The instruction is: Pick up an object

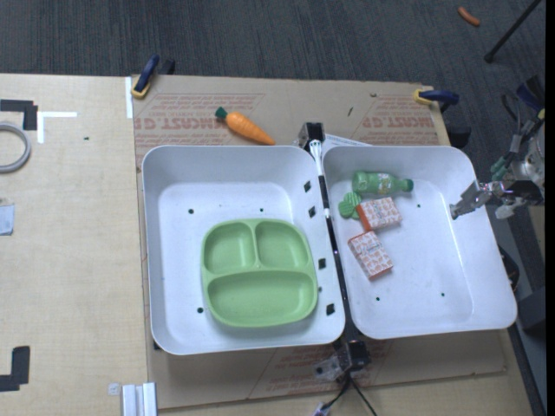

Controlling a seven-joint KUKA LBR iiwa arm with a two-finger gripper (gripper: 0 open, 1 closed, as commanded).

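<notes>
Bench: pale wood (69,258), cardboard sheet under two white bins.
Left bin (165,232): holds a green three-part plastic plate (258,272).
Right bin (451,267): green bottle (381,182) and two orange-patterned cartons (379,213) (370,255) clustered near its left wall, probable pick targets.
Gripper (468,199): over right rim, apart from them; jaw state cannot be told.
Writing: red cardboard print, upside down, illegible.
Stray: orange toy carrot (245,126) beyond the bins.

Single fixed overhead camera, slanted downward. Both white bins, left (165,258) and right (486,293), sat frame centre; bench (61,276) filled lower left, dark floor (260,16) ran across the top.
</notes>
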